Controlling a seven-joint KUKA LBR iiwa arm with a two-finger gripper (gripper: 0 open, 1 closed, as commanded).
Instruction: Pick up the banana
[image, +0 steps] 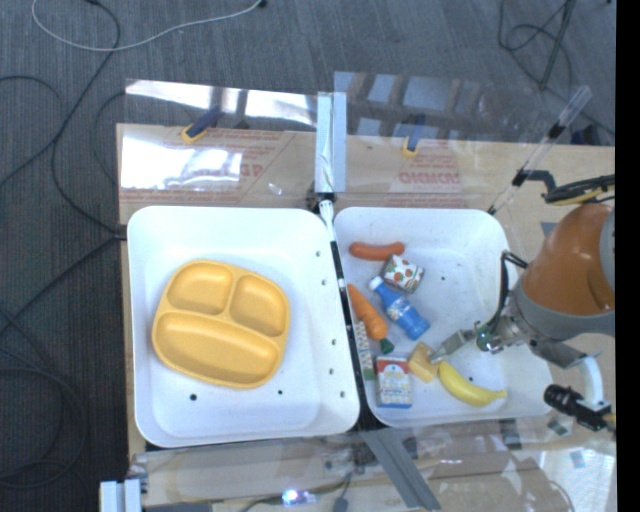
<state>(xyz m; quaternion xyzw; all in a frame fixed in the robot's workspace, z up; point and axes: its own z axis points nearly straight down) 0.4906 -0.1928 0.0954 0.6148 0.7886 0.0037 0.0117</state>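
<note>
The yellow banana (470, 386) lies flat in the right bin (470, 250), near its front right corner, with its tip pointing right. My gripper (455, 345) reaches in from the right and hangs just above and slightly left of the banana, close to its upper end. Nothing shows held in it. The grey arm with its orange band (570, 270) stands over the bin's right rim.
A yellow wedge (422, 362) touches the banana's left end, beside a small juice carton (393, 382). Further back lie a blue bottle (400, 308), a carrot (367, 312), a red-and-white box (402, 272) and a sausage (377, 250). The left bin (150, 240) holds a yellow divided plate (222, 322).
</note>
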